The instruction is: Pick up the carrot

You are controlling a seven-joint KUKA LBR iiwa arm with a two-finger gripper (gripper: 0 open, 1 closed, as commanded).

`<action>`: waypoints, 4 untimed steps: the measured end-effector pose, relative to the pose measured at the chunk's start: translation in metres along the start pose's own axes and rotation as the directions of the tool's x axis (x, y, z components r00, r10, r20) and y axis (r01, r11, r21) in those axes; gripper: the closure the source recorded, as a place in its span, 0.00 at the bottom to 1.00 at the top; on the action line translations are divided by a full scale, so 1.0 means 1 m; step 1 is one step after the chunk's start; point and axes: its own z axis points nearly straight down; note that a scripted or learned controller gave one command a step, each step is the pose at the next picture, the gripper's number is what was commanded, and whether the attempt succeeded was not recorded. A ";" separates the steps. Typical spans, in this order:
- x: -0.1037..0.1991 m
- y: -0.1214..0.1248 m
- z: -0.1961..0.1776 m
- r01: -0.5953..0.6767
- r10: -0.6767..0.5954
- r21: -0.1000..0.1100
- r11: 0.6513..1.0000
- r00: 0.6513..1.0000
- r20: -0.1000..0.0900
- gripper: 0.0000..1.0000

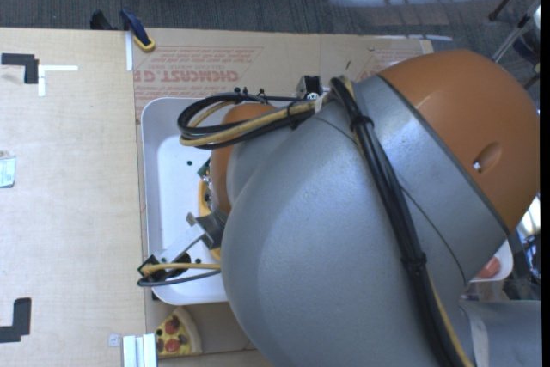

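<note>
Arm [361,228] hangs low over the bins, its grey bulk and orange band covering most of the white bin [163,185] beneath. Gripper [204,228] seems to sit down inside the bin near its left wall; whether it has closed on anything, cannot tell from here. Carrot: hidden. An orange sliver at the bin's left interior might be it, but could equally be arm. Judging progress: the reach into the bin looks made, the lift not yet done. Room is tight: bin wall just beside the gripper, cable loops [241,112] draped over the rim. Table [69,228] to the left lies open.
</note>
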 end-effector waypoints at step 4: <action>0.001 0.000 -0.001 -0.214 0.214 0.001 0.977 0.977 -0.004 1.00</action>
